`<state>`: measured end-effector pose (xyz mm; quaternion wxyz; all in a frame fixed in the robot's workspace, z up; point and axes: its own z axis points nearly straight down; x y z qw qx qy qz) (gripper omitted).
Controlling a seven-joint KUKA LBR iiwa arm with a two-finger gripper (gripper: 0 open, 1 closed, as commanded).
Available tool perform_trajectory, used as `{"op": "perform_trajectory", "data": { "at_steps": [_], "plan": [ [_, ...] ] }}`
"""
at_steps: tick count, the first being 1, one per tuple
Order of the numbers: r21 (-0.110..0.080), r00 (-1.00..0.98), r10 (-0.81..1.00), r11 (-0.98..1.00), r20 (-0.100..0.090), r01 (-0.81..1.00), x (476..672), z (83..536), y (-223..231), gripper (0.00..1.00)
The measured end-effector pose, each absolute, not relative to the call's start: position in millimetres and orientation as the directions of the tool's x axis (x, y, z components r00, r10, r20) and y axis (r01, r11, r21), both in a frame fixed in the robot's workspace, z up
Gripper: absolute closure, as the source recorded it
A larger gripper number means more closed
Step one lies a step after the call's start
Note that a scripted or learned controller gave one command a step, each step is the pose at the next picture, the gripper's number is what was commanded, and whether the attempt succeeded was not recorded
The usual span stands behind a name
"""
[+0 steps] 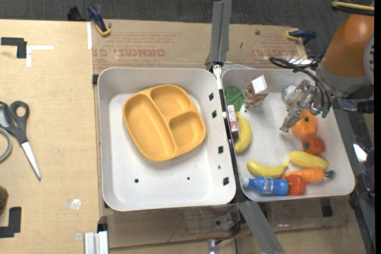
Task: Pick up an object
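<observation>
Over right bin [271, 113]: claw [293, 119] low beside orange pepper [305, 125], angled as if for a pick; spread or pinched, cannot tell.

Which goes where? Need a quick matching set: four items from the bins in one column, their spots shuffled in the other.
Things:
1. yellow divided plate
2. blue bottle
3. corn cob
4. scissors

Places:
A. bench, left of both bins
B. left bin
C. right bin, near edge, lying on its side
D. right bin, right side, just above the carrot

Pairs: 1-B, 2-C, 3-D, 4-A
</observation>
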<state>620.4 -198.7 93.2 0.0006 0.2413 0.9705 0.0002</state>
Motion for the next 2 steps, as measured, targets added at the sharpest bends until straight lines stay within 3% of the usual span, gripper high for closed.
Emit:
{"op": "perform_trajectory", "data": {
  "at_steps": [1, 2],
  "plan": [
    [0.001, -0.885, 0.465, 0.885, -0.010, 0.465, 622.7, 105, -199, 1.00],
    [0.002, -0.841, 0.541, 0.841, -0.004, 0.541, 617.8, 206, -137, 1.00]
  ]
}}
